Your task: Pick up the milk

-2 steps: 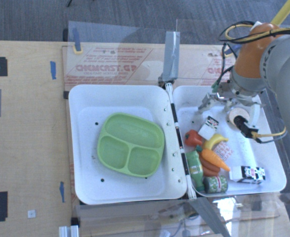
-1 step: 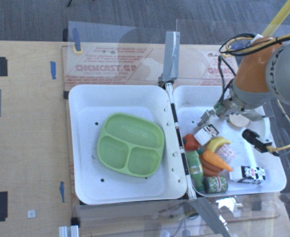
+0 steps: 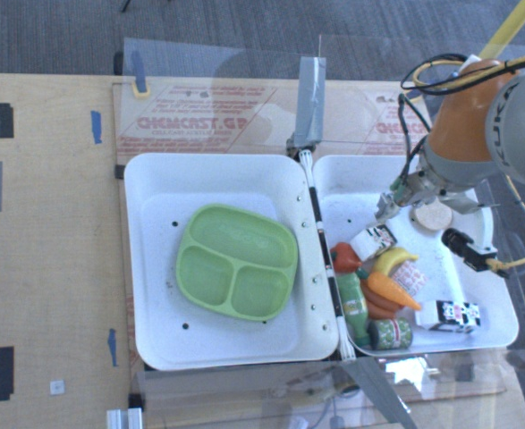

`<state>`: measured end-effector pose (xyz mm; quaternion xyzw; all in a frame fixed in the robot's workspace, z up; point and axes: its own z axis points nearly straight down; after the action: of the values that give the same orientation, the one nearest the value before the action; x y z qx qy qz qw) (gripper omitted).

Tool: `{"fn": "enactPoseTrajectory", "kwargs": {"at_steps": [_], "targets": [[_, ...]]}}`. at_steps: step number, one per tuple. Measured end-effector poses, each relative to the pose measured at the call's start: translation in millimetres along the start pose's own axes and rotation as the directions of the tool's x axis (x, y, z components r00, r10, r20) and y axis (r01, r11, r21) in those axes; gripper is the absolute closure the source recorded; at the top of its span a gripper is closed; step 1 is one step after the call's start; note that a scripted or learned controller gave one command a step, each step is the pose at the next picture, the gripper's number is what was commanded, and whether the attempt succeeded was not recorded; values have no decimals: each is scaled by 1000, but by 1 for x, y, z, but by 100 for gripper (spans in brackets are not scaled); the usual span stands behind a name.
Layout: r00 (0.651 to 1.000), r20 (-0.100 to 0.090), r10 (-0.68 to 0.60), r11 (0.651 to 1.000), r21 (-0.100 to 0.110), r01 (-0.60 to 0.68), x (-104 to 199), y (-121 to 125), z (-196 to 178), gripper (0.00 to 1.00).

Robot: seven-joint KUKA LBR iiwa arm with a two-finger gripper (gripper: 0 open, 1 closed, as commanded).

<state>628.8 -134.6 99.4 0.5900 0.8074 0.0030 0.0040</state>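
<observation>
Arm (image 3: pixel 463 123) hung over right bin (image 3: pixel 351 181), gripper (image 3: pixel 394 200) state unreadable; milk (image 3: pixel 457 315) sat lower right, well apart, so approach should straddle its narrow sides, clear of the wall.

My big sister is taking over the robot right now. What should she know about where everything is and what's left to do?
Gripper: over the back part of the right bin, nothing seen between its fingers; open or shut cannot be told.
Milk: small cow-patterned carton, lying near the right bin's front right corner, apart from the gripper and untouched.
Also in the right bin: banana, carrot, tomato, green can, all in a pile left of the milk.
Left bin: green divided plate.
Done: nothing yet.
Left: move the gripper to the milk, grasp it, lift it.
</observation>
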Motion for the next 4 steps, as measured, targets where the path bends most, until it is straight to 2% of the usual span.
{"fn": "enactPoseTrajectory", "kwargs": {"at_steps": [1,2,3,4], "targets": [[1000,0,0,1000,0,0,0,0,0,0],[999,-1,-41,999,6,41,-39,29,1,0],[992,-3,-128,992,4,128,38,0,12,0],[992,1,-126,992,-3,126,36,2,0,100]]}}
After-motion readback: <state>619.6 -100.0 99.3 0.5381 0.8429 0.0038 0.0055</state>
